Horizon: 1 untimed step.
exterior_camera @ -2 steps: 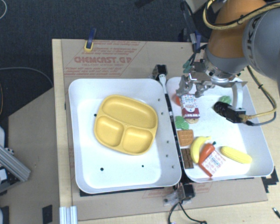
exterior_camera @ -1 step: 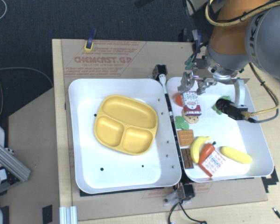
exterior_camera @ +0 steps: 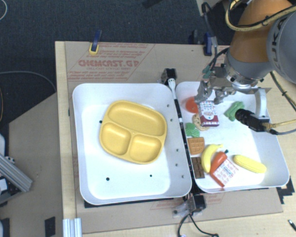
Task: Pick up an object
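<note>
Objects for picking lie in the right bin (exterior_camera: 281, 168), and you can see them spread over most of its floor. Near the far left corner of this bin stands a small red and white carton (exterior_camera: 208, 114), with a red round item (exterior_camera: 191, 104) just beside it on the left. The gripper (exterior_camera: 210, 91) hangs directly over the carton, at the far side of the bin. You cannot tell from this view if its jaws are spread or pressed together, because the wrist covers them, and also not if they touch the carton.

Along the left wall of the right bin you find a green piece (exterior_camera: 192, 129), then a tan cracker (exterior_camera: 196, 145), then a brown bar (exterior_camera: 198, 167) near the front edge. A banana (exterior_camera: 210, 155) and a red pepper (exterior_camera: 218, 161) lie touching each other toward the front, with a flat red and white packet (exterior_camera: 226, 172) under the pepper. A second yellow fruit (exterior_camera: 249, 164) rests near the front right corner. A green item (exterior_camera: 234, 109) lies toward the far right side.

In the left bin (exterior_camera: 89, 147) a yellow divided plate (exterior_camera: 132, 131) sits near the middle, a little toward the far edge.
</note>
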Tool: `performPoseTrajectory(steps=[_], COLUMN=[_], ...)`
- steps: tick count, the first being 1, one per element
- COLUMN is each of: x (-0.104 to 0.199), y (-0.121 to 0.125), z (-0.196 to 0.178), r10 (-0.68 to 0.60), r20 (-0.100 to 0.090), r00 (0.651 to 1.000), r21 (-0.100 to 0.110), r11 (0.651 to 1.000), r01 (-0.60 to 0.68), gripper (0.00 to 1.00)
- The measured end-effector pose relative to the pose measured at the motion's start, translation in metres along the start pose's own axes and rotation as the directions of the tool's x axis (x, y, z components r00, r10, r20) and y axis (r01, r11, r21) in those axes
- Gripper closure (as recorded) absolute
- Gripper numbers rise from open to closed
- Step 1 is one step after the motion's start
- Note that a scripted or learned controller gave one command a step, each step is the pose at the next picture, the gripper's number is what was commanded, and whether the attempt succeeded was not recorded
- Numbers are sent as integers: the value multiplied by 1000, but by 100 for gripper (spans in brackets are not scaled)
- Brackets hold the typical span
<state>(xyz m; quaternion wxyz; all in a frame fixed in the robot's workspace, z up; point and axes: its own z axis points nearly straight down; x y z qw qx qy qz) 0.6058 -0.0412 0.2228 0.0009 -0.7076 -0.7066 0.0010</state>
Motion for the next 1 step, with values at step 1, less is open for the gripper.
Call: performPoseTrajectory(steps=[1], x=[18], y=[4], z=[-9], r10=[-3], r20=[0], r00=[1000], r21=[-5], r11=[1000], r01=[3], gripper=[100])
